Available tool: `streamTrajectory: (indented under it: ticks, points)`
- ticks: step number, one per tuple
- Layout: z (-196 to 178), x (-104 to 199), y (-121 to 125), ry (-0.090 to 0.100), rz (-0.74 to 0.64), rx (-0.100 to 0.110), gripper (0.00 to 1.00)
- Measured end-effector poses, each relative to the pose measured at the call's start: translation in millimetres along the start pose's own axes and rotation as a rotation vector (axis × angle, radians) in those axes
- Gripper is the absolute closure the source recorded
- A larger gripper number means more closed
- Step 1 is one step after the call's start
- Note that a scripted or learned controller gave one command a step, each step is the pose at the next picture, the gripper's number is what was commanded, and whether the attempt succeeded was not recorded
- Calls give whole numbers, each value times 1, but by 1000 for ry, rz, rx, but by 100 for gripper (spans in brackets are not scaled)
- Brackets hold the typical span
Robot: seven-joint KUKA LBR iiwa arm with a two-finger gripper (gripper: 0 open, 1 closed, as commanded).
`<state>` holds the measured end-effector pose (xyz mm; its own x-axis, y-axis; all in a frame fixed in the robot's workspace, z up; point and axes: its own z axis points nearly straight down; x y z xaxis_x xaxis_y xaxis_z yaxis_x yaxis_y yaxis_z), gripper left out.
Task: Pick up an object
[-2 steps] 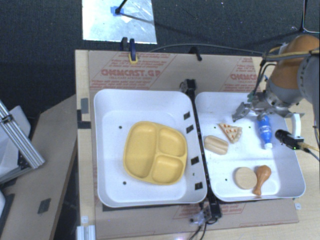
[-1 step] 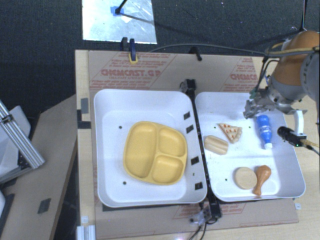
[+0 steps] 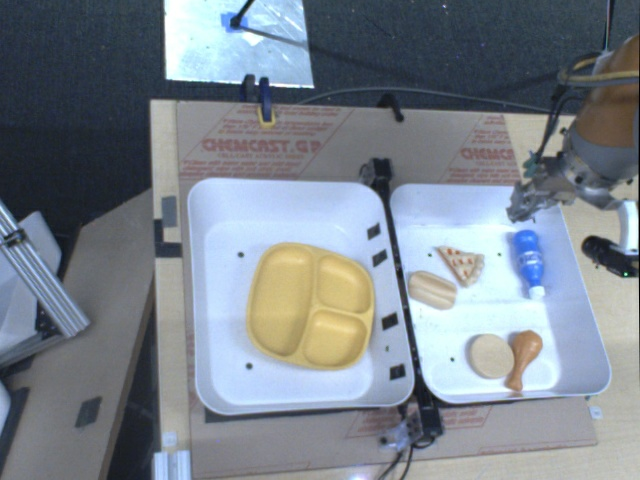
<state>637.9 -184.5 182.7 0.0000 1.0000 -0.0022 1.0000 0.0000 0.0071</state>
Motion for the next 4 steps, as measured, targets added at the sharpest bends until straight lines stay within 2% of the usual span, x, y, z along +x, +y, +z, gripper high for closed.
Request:
streamTrajectory:
  ticks: [2,3,4]
  points:
    - [-99,4,8,0,-5,1,100]
    - [-85,52,2,3,-8,6,100]
    - [-85,95,-14,3,-8,6,100]
